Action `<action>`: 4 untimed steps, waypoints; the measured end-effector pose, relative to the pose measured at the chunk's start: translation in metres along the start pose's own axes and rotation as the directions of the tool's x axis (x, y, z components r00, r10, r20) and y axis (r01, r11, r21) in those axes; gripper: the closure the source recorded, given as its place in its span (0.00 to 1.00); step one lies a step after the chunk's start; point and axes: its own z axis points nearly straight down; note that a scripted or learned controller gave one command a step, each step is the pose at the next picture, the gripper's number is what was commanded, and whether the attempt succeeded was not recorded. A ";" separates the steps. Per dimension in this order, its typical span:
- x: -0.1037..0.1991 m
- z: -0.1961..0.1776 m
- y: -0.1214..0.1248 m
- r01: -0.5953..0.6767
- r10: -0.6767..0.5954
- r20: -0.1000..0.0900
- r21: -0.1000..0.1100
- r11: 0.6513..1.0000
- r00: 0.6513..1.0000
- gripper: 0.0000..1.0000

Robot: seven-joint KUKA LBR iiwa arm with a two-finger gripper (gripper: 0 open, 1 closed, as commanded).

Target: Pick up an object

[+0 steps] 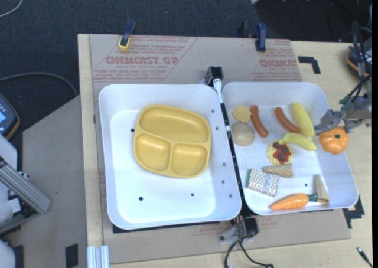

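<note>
The right bin (pixel 339 169) holds several toy foods: two sausages (pixel 258 120), a corn cob (pixel 303 119), a banana (pixel 298 141), a pale round bun (pixel 243 134), a pizza piece (pixel 280 153), a wrapped packet (pixel 263 182) and a carrot (pixel 292 202). An orange pepper (pixel 333 141) with a green stem sits at the bin's right rim. My gripper (pixel 341 121) hangs at the right edge of the camera view, just above that pepper and close to its stem. Whether it touches the pepper is unclear.
The left bin (pixel 115 160) carries a yellow divided plate (pixel 172 140). A ridge with screws separates the two bins. A cone (pixel 321 187) lies near the right bin's front corner. Blue clamps (pixel 260 35) sit at the bench's back edge.
</note>
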 end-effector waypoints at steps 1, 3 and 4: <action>0.057 -0.010 0.006 0.005 -0.005 -0.004 0.003 1.000 1.000 1.00; 0.160 -0.010 0.010 0.004 -0.004 -0.003 0.002 1.000 1.000 1.00; 0.180 -0.006 0.008 0.000 0.000 -0.003 0.006 1.000 1.000 1.00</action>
